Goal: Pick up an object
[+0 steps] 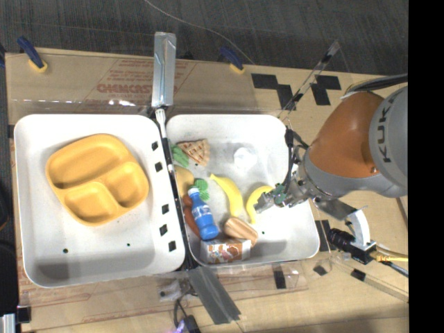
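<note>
Two-finger gripper [267, 201] sat low in right shallow white bin [229, 127], at a small curved yellow plastic piece [258, 197] beside long yellow banana [231, 194]; grip state undeterminable.

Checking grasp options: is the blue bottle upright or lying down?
Lying down. The blue bottle lies flat in the right bin, white cap toward the bin's far side.
</note>
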